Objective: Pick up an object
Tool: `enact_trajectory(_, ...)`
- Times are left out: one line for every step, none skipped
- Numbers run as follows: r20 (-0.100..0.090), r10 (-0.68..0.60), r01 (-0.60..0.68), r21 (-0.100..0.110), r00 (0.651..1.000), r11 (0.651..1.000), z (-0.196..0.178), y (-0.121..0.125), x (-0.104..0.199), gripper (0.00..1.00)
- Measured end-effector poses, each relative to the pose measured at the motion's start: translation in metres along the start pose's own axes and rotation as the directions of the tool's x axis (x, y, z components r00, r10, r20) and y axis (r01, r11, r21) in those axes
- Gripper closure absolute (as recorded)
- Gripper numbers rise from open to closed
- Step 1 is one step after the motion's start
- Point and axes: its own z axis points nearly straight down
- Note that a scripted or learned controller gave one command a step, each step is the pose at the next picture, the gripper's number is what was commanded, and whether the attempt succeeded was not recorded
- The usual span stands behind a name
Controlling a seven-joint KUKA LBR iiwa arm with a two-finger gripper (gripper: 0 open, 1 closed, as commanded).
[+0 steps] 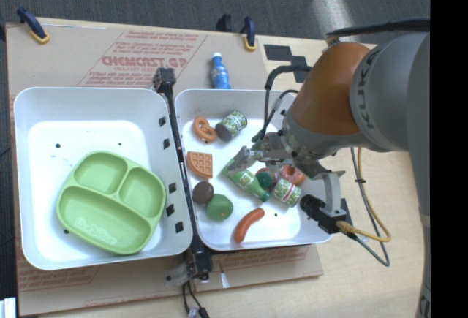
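While buried under the wrist, gripper (pixel 257 163) down in right bin (pixel 281 101).
Jaw state impossible to tell; green cans (pixel 248 181) at 6 o'clock.

You see a thick grey arm (pixel 391 86) with rounded casing and a broad, glossy orange band (pixel 333 93) above the wrist. Thin black cables loop beside the orange section, a yellow cable (pixel 373 225) trails below, and a black fitting juts from the grey metal wrist hardware.

The tray (pixel 111 201) lies in the left bin (pixel 29 106). In the right bin (pixel 191 99), the waffle (pixel 199 163) lies left, the sausage (pixel 248 225) near, the cans (pixel 257 183) right.
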Motion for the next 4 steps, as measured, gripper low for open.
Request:
enact_trajectory(0.002, 0.0, 0.0, 0.0, 1.0, 1.0, 0.088, 0.059, -0.059, 0.0)
enact_trajectory(0.0, -0.002, 0.002, 0.001, 1.0, 1.0, 0.105, -0.011, -0.037, 0.0)
enact_trajectory(0.002, -0.007, 0.007, 0.0, 1.0, 1.0, 0.094, -0.01, -0.037, 1.0)
enact_trajectory(0.002, 0.003, -0.003, -0.005, 1.0, 1.0, -0.001, -0.032, -0.047, 1.0)
